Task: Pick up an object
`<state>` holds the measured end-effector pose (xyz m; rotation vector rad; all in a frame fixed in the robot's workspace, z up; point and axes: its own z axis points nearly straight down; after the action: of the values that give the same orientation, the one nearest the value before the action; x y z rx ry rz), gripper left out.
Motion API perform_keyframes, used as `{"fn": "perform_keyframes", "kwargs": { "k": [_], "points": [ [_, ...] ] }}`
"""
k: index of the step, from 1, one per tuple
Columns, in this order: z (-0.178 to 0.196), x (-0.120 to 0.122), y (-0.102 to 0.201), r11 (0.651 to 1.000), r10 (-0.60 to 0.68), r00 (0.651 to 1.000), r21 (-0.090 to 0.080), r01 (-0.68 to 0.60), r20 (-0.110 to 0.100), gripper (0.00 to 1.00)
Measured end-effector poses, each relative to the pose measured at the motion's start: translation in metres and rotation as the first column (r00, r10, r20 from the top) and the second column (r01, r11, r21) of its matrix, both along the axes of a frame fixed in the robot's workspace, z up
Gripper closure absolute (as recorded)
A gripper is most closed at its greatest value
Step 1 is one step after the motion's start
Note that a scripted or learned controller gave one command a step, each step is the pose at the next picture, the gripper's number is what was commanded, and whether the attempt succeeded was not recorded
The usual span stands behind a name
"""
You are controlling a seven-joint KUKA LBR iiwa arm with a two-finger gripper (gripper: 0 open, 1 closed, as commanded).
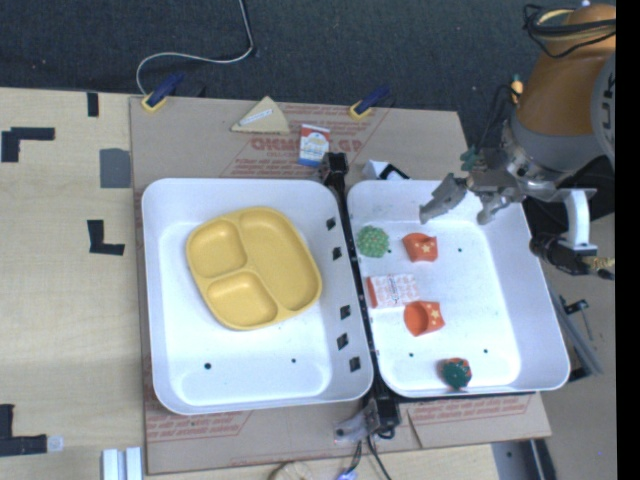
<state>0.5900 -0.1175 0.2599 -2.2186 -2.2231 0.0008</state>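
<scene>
**Pincer spread over right bin, nothing held**

Pincer (pixel 466 204): fingers apart, nothing between them, poised above the far end of the right bin (pixel 520 298). Arm (pixel 560 98): enters from the right.

Right bin contents: orange piece (pixel 420 248) nearest the pincer; green round item (pixel 372 241) beside it toward the divider; white card with red print (pixel 393 290) mid-bin; second orange piece (pixel 424 317) just below; green-and-red item (pixel 457 372) at the near edge.

Left bin (pixel 170 298): yellow divided plate (pixel 252 266), lying flat.
</scene>
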Motion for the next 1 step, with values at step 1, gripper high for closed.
{"fn": "perform_keyframes", "kwargs": {
  "k": [1],
  "points": [
    [-0.0735,0.0372,-0.0278,1.0,-0.002,1.0,-0.001,0.002,-0.003,0.0]
  ]
}}
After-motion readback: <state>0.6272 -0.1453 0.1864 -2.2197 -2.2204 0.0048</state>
